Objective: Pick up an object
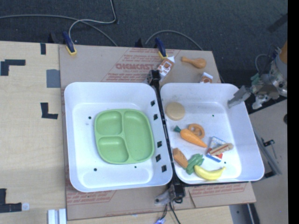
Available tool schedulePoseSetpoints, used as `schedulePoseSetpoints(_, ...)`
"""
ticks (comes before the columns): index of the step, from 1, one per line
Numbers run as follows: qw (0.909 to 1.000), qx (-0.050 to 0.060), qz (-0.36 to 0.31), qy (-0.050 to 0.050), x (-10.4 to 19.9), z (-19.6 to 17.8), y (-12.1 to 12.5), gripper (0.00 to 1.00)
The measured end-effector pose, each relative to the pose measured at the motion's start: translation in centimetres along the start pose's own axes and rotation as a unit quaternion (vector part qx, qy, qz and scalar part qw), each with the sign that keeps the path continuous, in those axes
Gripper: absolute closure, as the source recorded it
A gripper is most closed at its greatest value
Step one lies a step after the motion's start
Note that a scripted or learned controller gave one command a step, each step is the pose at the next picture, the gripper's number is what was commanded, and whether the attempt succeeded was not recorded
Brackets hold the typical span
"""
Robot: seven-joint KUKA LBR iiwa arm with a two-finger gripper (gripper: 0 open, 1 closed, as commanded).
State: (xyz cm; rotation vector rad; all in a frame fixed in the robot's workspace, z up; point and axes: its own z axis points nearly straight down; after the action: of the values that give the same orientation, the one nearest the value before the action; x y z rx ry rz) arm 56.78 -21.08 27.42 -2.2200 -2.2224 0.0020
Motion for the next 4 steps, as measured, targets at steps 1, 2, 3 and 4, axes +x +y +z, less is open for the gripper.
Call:
schedulePoseSetpoints(1,1.0000,0.001,0.000,0.001,6.1,11.1,-0.7,0.00)
schedulePoseSetpoints(2,1.0000,-0.008,0.001,0.000,8.5,17.3,-1.0,0.00)
schedulePoseSetpoints(3,1.0000,0.000,-0.001,0.001,11.8,18.6,-1.2,0.00)
schedulePoseSetpoints(4,1.0000,0.000,0.000,0.000,11.6,18.2,2.9,0.00)
